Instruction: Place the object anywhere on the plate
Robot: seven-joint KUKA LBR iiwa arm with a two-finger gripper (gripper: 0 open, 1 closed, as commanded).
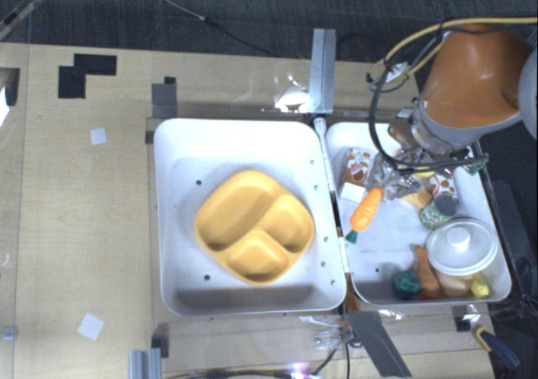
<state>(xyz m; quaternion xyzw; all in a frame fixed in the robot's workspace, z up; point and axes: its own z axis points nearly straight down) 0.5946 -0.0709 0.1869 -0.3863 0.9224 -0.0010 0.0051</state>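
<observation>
The left bin [168,226] holds a yellow divided plate [255,224] at its centre. In the right bin [496,272], the end effector [388,177] at 11 o'clock grips the orange toy carrot [366,208], green tip pointing toward 7 o'clock.

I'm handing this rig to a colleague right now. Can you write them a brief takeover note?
Gripper: low over the right bin, at the top end of the toy carrot; a grip can't be confirmed.
Carrot: lies tilted in the right bin near the divider.
Plate: yellow, sectioned, in the left bin, nothing on it.
Done: approach only.
Left: secure the carrot, carry it over, set it on the plate.
</observation>
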